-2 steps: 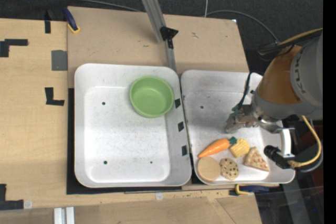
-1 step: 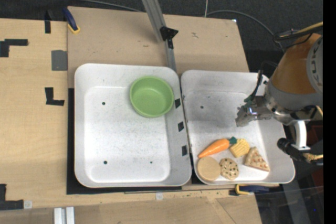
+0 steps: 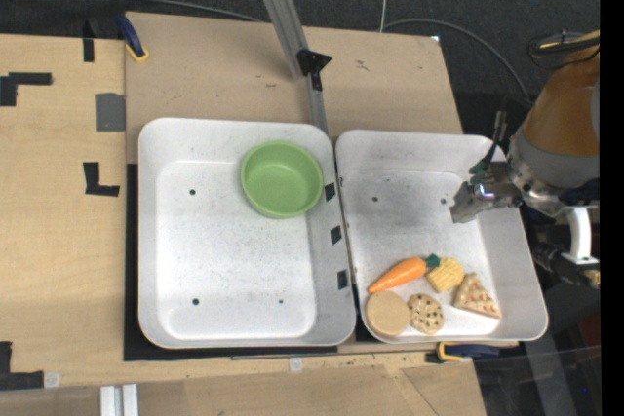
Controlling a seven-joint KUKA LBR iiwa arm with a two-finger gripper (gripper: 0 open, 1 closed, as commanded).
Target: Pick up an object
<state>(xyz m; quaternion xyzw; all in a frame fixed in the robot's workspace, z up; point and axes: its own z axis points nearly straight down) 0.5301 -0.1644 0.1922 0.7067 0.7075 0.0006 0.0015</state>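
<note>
Two bins: left bin [image 3: 166, 307] holds bowl [image 3: 282, 178], right bin [image 3: 390, 161] toy food [image 3: 432, 292]

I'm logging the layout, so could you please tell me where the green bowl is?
The green bowl sits in the left bin, at its upper right corner in the camera view, close to the divide with the right bin.

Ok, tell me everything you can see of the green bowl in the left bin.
The round green plastic-looking bowl sits upright, mouth up, with nothing visible inside. It has a smooth, slightly paler rim and a darker inner floor. It rests on the floor of the left shallow white bin, in that bin's far right corner, close to the wall shared with the right bin. Nothing else touches it; the toy food and the arm's tool are in the other bin.
</note>
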